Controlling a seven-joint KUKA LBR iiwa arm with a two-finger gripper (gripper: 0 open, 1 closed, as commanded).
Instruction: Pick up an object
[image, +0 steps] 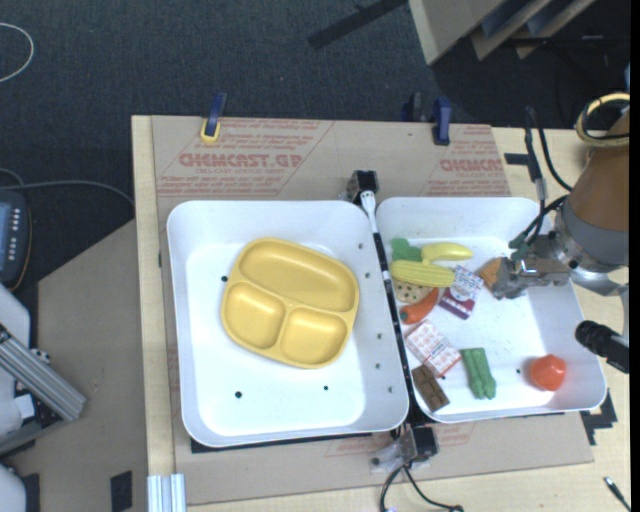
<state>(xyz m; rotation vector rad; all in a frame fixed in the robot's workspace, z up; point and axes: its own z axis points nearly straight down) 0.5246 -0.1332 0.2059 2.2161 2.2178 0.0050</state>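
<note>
Toy foods lie scattered in the right bin (560, 225): a corn cob (420, 272), a banana (446, 251), a green pickle (478, 372) and a tomato (546, 372). The claw (512, 272) hangs over that bin's right half, just right of a small packet (463, 286); its state I cannot tell.

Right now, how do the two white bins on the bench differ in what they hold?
The left bin holds one thing, a large yellow divided plate, while the right bin holds many small things, such as a toy corn cob, a red tomato and a green piece. The gripper hangs over the right bin, not the left bin. Both are shallow, white and rounded at the corners.
</note>
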